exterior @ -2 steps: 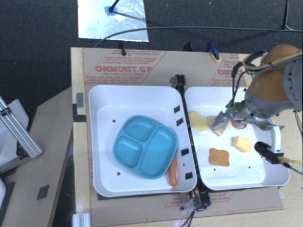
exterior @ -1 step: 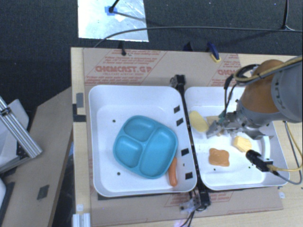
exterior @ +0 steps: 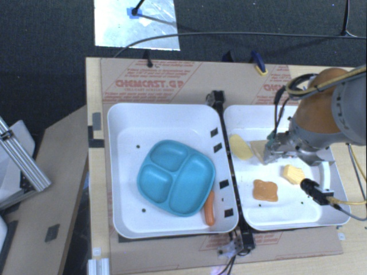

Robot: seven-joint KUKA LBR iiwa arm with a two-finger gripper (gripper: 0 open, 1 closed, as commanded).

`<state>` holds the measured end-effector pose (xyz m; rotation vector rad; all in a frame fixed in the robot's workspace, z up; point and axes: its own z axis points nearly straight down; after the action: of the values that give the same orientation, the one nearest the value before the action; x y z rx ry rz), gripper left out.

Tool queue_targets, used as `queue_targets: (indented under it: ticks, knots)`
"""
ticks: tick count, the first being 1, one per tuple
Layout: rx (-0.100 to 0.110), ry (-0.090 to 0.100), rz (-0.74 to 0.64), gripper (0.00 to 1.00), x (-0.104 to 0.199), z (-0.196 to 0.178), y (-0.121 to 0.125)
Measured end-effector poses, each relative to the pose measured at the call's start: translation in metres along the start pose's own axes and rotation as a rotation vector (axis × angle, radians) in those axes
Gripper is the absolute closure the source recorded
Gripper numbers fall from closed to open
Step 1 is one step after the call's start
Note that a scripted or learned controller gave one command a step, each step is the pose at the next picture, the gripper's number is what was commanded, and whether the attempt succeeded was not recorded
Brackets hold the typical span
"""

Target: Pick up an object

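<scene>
The right bin (exterior: 287, 217) holds three food pieces. A pale yellow oval piece (exterior: 241, 147) lies near its left wall, an orange toast-like piece (exterior: 265, 191) sits toward the front, and a small yellow block (exterior: 293, 174) lies to the right of centre. My gripper (exterior: 268, 152) is down low in this bin, just right of the pale yellow piece and up-left of the yellow block. I see nothing clearly held in it. The arm's orange band (exterior: 315, 109) rises behind it.
The left bin (exterior: 123, 171) carries a blue divided plate (exterior: 176, 176) and an orange sausage-shaped piece (exterior: 209, 208) at the plate's front right. A black divider (exterior: 225, 159) runs between the bins. A black and yellow cable (exterior: 321, 196) trails over the right bin's front right.
</scene>
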<state>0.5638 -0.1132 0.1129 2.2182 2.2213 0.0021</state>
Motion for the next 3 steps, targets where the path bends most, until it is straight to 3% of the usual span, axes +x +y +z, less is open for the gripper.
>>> queue_targets:
  ticks: [3]
  knots:
    - [-0.004,-0.001,-0.003,1.00,-0.004,-0.152,-0.009]
